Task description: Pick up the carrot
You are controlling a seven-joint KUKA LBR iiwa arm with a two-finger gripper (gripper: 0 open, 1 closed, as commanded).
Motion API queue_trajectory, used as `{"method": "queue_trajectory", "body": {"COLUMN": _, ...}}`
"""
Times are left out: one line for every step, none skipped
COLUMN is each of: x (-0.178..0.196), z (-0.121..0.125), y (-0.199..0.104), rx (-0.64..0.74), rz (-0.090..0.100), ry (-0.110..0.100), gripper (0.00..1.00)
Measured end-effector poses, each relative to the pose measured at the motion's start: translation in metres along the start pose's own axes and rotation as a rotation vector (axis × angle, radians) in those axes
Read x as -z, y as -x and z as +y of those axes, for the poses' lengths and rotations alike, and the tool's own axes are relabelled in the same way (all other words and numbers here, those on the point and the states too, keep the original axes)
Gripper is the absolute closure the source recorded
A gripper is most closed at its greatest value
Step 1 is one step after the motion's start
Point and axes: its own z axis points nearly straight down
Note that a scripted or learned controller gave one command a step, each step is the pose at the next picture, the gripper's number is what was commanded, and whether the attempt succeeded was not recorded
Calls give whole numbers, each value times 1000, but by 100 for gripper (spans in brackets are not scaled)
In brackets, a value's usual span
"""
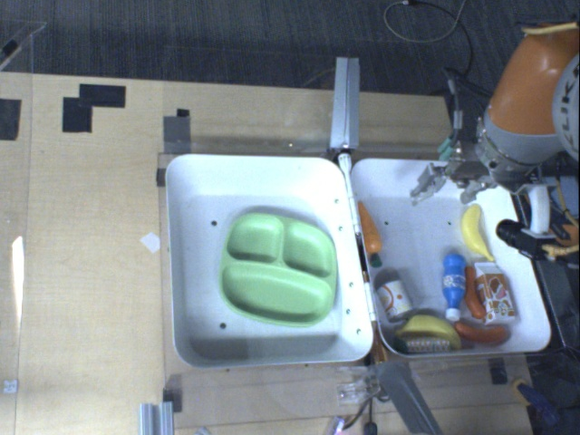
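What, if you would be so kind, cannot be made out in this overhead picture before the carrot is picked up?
- Carrot: lies against the right bin's left wall; its lower end near the small can is too small to trace.
- Can's label: too blurred to read.
- End effector: small and blurred above the right bin's far end.
- Arm: cut off by the picture's right edge.
- Juice carton: print illegible.

We take this for a robotics lab: a wooden counter [82, 270] carrying two white bins [195, 333] clamped by metal brackets [346, 107], black marker patches [91, 105] on its surface, loose cables [435, 16] on dark carpet, and toy food.
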Motion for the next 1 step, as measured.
{"method": "queue_trajectory", "body": {"x": -38, "z": 65, "y": -71, "rx": -71, "rz": 0, "ry": -1, "gripper": 0}}
